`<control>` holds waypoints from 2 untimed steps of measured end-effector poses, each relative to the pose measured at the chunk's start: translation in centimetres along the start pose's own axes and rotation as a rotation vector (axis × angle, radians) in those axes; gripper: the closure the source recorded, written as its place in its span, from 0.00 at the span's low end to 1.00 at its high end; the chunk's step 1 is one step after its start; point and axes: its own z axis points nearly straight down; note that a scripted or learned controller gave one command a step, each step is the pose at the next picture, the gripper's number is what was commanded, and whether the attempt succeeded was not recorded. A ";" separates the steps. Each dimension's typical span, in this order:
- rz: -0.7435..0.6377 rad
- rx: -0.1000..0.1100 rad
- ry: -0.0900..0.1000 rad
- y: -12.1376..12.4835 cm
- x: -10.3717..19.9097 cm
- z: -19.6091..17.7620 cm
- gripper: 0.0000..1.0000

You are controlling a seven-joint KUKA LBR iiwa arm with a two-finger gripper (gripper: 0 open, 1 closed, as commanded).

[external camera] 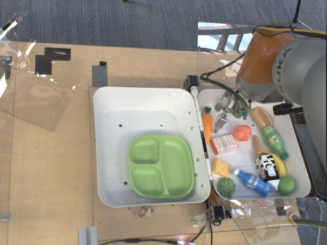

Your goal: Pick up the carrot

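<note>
1. You see the arm (286,60) reaching over the right bin (301,162).
2. The left bin (107,137) holds a green tray (161,166).
3. The carrot (207,125) lies by the right bin's left wall.
4. The gripper (223,117) hangs released just beside the carrot, grasping nothing.

No text, label or number is legible on any object here.

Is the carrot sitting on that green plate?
No, the carrot lies in the right bin, against its left wall, while the green plate is in the left bin.
</note>
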 end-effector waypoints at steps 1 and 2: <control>0.196 -0.014 -0.038 2.8 5.0 -10.2 0.00; 0.052 -0.015 -0.042 -1.8 4.2 -0.9 0.00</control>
